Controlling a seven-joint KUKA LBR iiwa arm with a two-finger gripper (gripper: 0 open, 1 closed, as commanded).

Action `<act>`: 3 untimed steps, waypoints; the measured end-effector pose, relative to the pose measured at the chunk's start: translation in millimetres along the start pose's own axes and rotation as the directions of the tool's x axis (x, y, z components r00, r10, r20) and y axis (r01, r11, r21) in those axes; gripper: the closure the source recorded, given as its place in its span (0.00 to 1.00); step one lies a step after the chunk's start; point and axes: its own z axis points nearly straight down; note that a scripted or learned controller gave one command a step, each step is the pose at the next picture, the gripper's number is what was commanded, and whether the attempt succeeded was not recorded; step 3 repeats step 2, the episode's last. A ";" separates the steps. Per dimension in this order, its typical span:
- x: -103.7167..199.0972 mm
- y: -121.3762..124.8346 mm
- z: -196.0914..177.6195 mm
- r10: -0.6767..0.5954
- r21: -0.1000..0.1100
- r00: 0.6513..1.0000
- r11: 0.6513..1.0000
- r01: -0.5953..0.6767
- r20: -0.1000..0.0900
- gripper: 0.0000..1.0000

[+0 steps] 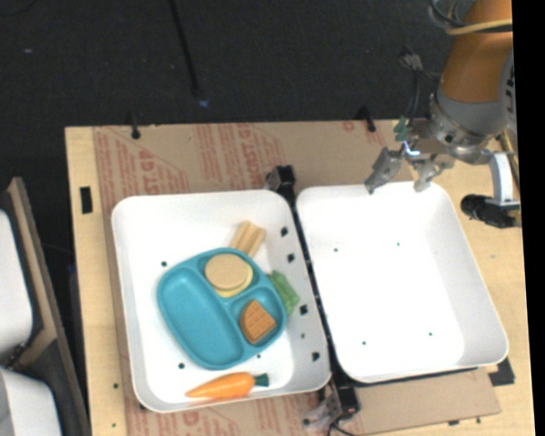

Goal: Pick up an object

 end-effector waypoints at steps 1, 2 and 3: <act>-23.3 6.4 52.4 0.002 0.004 1.000 1.000 -0.002 0.000 0.00; -59.6 -3.7 99.8 0.003 0.005 1.000 1.000 -0.003 0.000 0.00; -59.6 -3.7 99.8 0.003 0.005 1.000 1.000 -0.003 0.000 0.00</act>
